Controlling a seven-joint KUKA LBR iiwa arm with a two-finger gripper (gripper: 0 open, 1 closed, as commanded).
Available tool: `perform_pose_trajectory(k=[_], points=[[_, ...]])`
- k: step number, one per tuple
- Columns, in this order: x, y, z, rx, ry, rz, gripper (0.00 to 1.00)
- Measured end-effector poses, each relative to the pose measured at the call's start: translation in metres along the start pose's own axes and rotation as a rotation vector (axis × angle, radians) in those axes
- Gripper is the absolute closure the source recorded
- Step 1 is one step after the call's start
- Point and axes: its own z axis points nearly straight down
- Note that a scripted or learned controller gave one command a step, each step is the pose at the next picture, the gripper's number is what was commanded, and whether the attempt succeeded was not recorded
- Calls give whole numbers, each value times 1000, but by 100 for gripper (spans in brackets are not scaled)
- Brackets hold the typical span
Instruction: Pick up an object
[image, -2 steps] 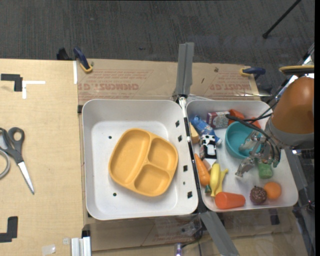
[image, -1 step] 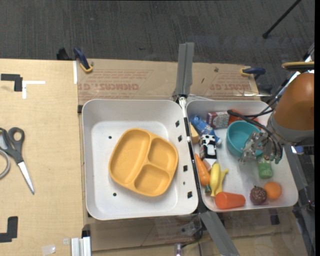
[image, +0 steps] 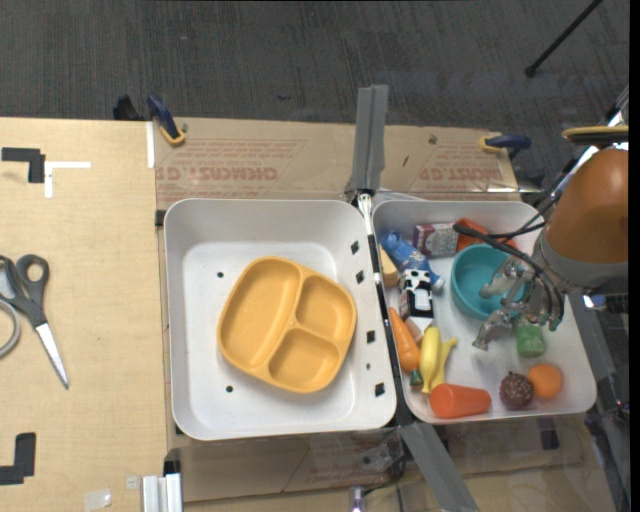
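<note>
Over the right bin (image: 575, 400) you see the gripper (image: 512, 305), lowered beside the teal bowl (image: 478, 280) and just above a green ball (image: 531, 342). You cannot tell from this view whether the gripper is released or clenched, and no item shows between its tips. Note the other items in the right bin: an orange ball (image: 546, 380), a dark brown ball (image: 516, 390), a red-orange cylinder (image: 460, 401), a banana (image: 432, 357), a carrot (image: 405, 342), a black-and-white toy (image: 419, 293), a blue bottle (image: 402, 250) and a small can (image: 437, 239). Check the left bin (image: 190, 390): it holds a yellow divided plate (image: 287, 324), lying flat near its centre. On the tabletop (image: 80, 250), well apart from both bins, lies a pair of scissors (image: 36, 310).
</note>
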Motion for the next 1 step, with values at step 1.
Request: perform_pose_trajectory(k=[1], points=[[-2, 1, -10, 0, -6, -3, 100]])
